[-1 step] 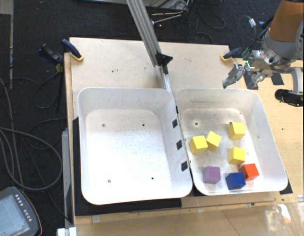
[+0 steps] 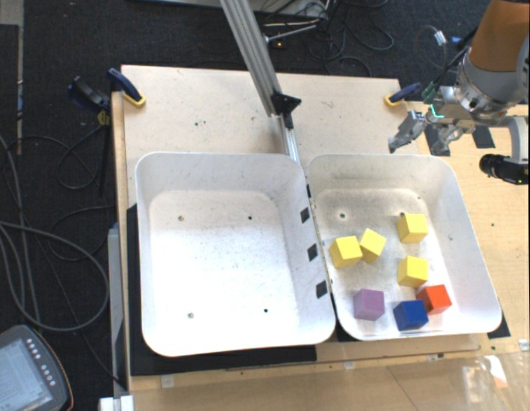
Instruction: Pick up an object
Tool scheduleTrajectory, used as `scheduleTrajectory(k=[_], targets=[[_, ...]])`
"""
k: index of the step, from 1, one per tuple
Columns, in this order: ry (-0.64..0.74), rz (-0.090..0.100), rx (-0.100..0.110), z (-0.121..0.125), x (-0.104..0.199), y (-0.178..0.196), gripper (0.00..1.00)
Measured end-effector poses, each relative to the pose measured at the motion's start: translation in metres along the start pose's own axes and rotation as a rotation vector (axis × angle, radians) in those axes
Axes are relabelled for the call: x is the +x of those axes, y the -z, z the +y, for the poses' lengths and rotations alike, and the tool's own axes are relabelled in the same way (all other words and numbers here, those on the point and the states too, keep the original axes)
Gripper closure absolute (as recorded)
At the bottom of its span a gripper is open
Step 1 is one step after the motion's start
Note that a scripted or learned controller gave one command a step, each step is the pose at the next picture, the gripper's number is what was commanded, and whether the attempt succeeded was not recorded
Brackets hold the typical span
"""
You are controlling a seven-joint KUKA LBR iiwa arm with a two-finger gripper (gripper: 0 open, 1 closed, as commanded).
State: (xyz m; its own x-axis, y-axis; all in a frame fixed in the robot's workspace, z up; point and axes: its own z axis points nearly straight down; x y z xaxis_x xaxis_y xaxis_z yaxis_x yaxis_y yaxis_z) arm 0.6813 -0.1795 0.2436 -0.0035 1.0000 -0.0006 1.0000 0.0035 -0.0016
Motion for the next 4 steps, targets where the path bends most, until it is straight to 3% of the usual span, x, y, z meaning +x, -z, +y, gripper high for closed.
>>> scheduleTrajectory(k=[3,4], targets=[[-0.001,0.001,0.003,-0.003,-0.003,-0.152,0.0],[0.001,-0.002,-0.005,0.0,-0.004,-0.137,1.0]])
